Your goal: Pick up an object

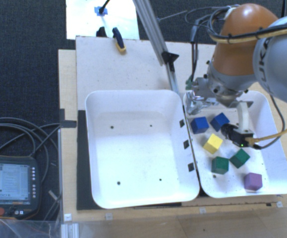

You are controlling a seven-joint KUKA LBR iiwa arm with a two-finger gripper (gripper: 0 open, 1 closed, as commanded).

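Right now the arm (262, 48) reaches in over the right bin (277, 133), wrist low near the bin's back-left corner. Gripper (197, 102) sits just behind the blocks, close to the divider between bins; can't tell its state, the metal parts are too cluttered and partly hidden by the wrist. Nothing visibly held.

Candidate objects all lie in the right bin: two blue cubes, one (199, 125) nearest the gripper and the other (220, 121) just beside it; a yellow cube (213, 144) below them; two green cubes (220, 165) and (240, 158) further forward; a purple block (253, 181) near the front edge. Left bin (98, 113) has only dark specks on its floor.

Judgement: step in hand is approach/descent, pick not yet made. Closest target is the left blue cube. To do it well: centre over that cube, align the closing direction across two flat opposite faces rather than across corners, since the cube looks rotated relative to the bin. Watch the neighbouring blue cube, they are near enough that one side could clip it. Also keep off the bin wall on the left. Descend to the cube's mid-height before closing, then lift straight up. The purple block, well apart from the rest, is the easier fallback.

A black cable-fed module (236, 134) hangs over the bin middle; it could hide the grasp.
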